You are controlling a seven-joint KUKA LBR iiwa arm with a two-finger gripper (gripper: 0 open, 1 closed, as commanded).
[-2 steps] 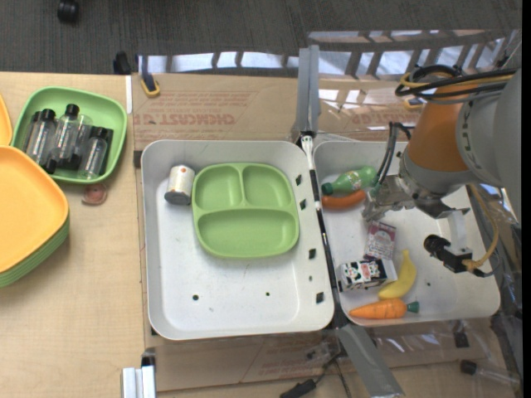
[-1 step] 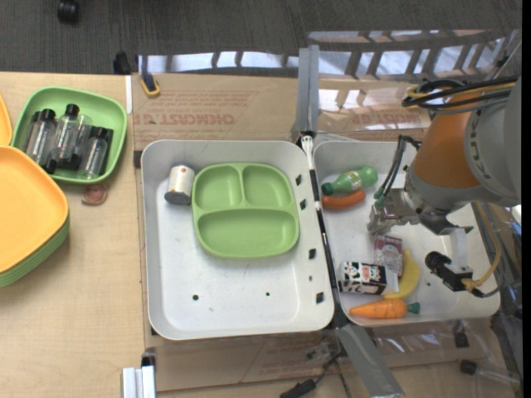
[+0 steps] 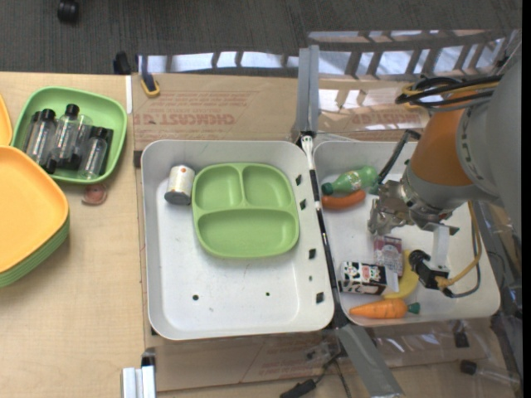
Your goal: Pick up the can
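Note:
The can (image 3: 178, 183), small and silver-white, lies on its side in the left bin (image 3: 241, 305), at the bin's upper left and touching the left rim of a green divided plate (image 3: 246, 209). My gripper (image 3: 384, 220) is far to the right of it, lowered into the right bin (image 3: 473, 301) just above a pink packet (image 3: 387, 251). The grey arm with its orange band (image 3: 444, 152) rises from the gripper toward the right edge of the view.
The right bin holds a green bottle (image 3: 353, 178), a carrot (image 3: 343, 198) below it, a cow-patterned carton (image 3: 363, 278), a banana (image 3: 406, 280) and a second carrot (image 3: 380, 309). On the bench at left stand a green tray of vials (image 3: 70, 135) and stacked orange plates (image 3: 29, 222).

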